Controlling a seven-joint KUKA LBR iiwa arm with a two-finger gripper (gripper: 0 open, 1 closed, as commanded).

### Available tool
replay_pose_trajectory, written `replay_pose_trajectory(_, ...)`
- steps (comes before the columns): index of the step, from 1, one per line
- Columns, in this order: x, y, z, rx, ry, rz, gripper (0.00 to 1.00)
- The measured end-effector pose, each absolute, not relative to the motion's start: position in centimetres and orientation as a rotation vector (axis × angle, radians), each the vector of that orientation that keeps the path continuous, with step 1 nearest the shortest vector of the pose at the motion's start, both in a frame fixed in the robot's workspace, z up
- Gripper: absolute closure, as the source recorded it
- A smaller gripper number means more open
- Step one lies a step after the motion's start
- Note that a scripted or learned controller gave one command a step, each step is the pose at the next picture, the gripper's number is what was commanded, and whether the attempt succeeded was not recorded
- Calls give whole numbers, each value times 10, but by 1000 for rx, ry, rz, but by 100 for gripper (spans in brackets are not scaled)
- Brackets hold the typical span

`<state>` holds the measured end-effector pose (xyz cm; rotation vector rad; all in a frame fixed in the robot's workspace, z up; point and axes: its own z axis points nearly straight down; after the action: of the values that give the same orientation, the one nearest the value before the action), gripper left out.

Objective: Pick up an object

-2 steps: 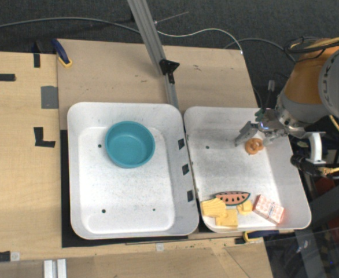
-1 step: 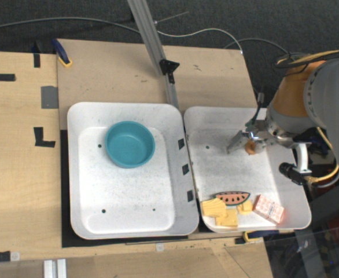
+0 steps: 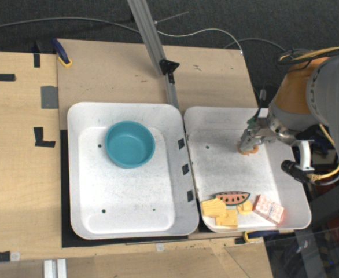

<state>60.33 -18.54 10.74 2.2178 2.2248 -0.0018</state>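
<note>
Lowest in the frame, along the bottom edge of the right bin [image 3: 285, 181], lie the loose pieces: yellow blocks [image 3: 218, 210], a watermelon slice [image 3: 232, 198] just above them, and a pink box [image 3: 269, 208] toward the lower right corner. Well apart from that cluster, in the upper middle of the same bin, the gripper [image 3: 249, 145] points down at the bin floor, with a small orange thing [image 3: 249, 150] directly beneath its tips. That is the relation the coming move turns on: this object lies straight under the claw, not off to a side, so any lift would be vertical, whereas the cluster sits down-frame from it. Whether the claw is released, clenched, or grasping the orange thing cannot be told at this size; the object looks to be touching the floor. Across the divider, a teal bowl [image 3: 129, 144] rests in the upper part of the left bin [image 3: 88, 172], far from the arm.
</note>
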Motion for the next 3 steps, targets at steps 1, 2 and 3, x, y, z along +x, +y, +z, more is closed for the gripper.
replay_pose_trajectory(1, 604, -195, 161, 2217, 2220, 2, 100)
replay_pose_trajectory(2, 608, -204, 220, 2215, 2219, 3, 100)
replay_pose_trajectory(3, 600, -201, 276, 2216, 2220, 4, 100)
